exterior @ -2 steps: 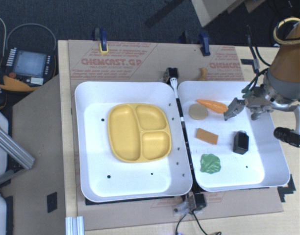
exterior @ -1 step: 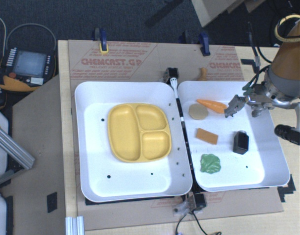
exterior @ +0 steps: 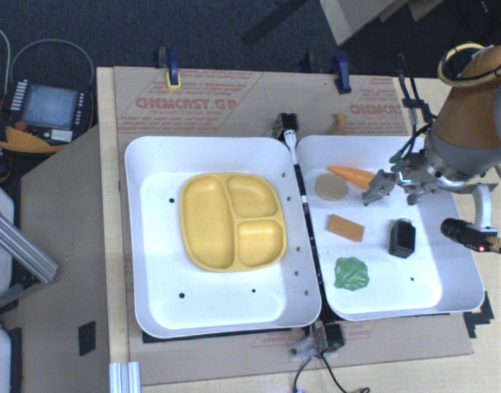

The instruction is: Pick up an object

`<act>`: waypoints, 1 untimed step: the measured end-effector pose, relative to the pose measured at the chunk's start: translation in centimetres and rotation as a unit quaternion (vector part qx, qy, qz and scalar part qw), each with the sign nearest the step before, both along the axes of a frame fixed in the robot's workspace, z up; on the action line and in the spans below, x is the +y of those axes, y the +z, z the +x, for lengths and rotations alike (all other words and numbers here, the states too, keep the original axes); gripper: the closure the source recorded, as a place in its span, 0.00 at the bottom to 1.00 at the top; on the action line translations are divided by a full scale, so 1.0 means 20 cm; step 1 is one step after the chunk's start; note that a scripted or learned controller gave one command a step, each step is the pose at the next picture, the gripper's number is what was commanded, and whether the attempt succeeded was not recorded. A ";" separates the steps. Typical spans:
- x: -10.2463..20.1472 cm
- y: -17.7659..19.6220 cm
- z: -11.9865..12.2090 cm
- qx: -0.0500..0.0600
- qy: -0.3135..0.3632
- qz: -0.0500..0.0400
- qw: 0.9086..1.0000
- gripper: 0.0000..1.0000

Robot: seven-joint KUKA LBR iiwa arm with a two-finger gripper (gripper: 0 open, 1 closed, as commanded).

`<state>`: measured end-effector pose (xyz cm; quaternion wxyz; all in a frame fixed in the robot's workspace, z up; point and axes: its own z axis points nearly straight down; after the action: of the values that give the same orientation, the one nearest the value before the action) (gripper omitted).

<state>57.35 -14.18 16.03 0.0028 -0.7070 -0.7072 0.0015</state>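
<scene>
Gripper (exterior: pixel 395 188) sits low over the right bin (exterior: pixel 459 289), near its back, fingers spread and holding nothing that I can see; one dark finger points left toward the carrot (exterior: pixel 351 174), its tip just beside the carrot's near end. Largest to smallest from there: I log the cardboard-covered bench (exterior: pixel 111 211) carrying both bins, with the left bin (exterior: pixel 152 211) holding a yellow tray (exterior: pixel 232 220) with three compartments, set roughly in the middle. Right bin contents: green lump (exterior: pixel 351 273) toward the front, orange carrot at the back lying on its side, grey-tan disc (exterior: pixel 331 187) just left of and touching the carrot, brown block (exterior: pixel 345 228) between disc and lump, and a black block (exterior: pixel 402 238) to the right of the brown one, just below the gripper.
</scene>
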 end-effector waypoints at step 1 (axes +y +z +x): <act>0.01 -0.30 0.03 0.000 0.000 0.000 1.000 0.00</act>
<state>58.04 -13.98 10.03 0.0026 -0.7071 -0.7071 0.0013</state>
